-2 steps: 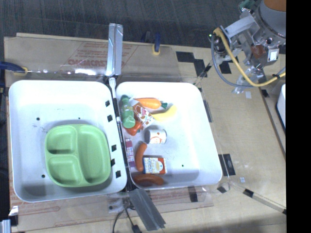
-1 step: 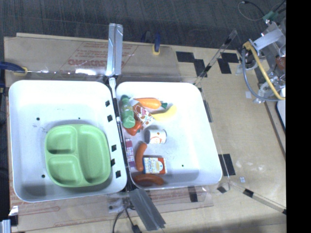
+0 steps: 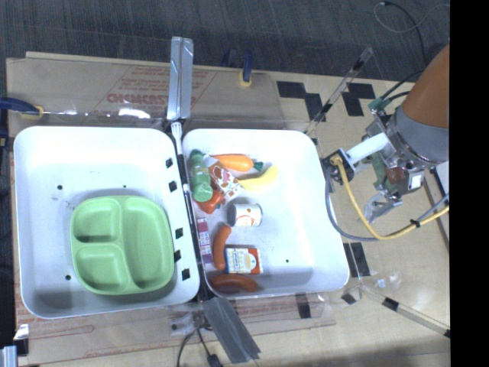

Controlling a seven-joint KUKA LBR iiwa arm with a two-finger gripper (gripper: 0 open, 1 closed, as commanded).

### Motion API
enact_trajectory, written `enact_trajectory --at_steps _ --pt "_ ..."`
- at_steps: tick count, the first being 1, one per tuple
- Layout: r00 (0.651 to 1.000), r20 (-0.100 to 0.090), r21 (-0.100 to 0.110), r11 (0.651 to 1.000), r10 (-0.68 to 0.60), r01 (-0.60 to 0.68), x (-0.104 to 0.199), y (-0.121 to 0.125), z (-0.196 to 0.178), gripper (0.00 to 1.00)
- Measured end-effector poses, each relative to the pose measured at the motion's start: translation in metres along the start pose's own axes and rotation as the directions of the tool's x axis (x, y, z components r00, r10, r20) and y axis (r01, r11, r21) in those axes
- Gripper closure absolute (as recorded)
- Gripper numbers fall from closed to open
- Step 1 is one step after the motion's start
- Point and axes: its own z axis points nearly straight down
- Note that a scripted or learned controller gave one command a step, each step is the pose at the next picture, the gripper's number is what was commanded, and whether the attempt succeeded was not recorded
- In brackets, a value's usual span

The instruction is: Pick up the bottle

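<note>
The bottle (image 3: 200,179) is green and lies along the left wall of the right bin (image 3: 306,205), its cap toward the back. A red and white packet (image 3: 224,180) rests against its right side. My gripper (image 3: 388,188) hangs outside that bin, over the bench to its right, well apart from the bottle. Yellow and black cables loop around the wrist.
The right bin also holds a carrot (image 3: 233,161), a banana (image 3: 260,177), a small can (image 3: 244,215), a sausage (image 3: 220,245), an orange carton (image 3: 243,260) and a red item (image 3: 235,283). A green divided tray (image 3: 121,243) lies in the left bin (image 3: 46,174).
</note>
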Motion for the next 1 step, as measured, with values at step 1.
enact_trajectory --at_steps 1 --pt "1.0 0.002 0.001 1.0 -0.005 0.005 0.0003 -0.0001 -0.0097 1.0"
